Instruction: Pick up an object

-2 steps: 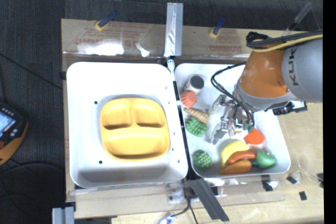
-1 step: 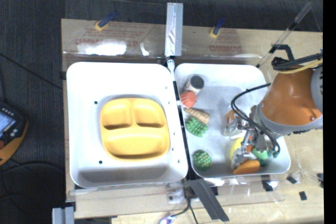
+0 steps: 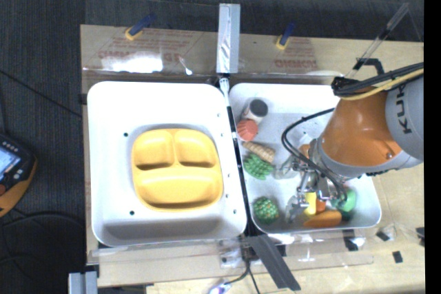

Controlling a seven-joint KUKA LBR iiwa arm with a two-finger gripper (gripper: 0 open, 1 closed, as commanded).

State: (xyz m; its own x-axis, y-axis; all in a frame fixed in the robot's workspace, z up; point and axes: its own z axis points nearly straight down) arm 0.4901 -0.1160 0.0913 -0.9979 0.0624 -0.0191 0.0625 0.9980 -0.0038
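Observation:
My gripper (image 3: 307,197) points down into the near part of the right bin (image 3: 289,103), under the orange band of the arm (image 3: 358,134). Right at its tip lie a small yellow piece (image 3: 311,204), an orange carrot-like toy (image 3: 322,219) and a green piece (image 3: 349,200). I cannot tell whether any of them is gripped. To the left lie a green bumpy ball (image 3: 265,208), a green ridged toy (image 3: 258,166), a tan corn-like piece (image 3: 259,150), a red-orange toy (image 3: 247,128) and a dark grey cylinder (image 3: 258,107).
The left bin (image 3: 110,148) holds a yellow compartment tray (image 3: 178,169). A raised divider (image 3: 234,148) separates the two bins. Black cables (image 3: 303,124) loop from the arm over the right bin. A clear sheet with yellow clips (image 3: 138,26) lies behind the bins.

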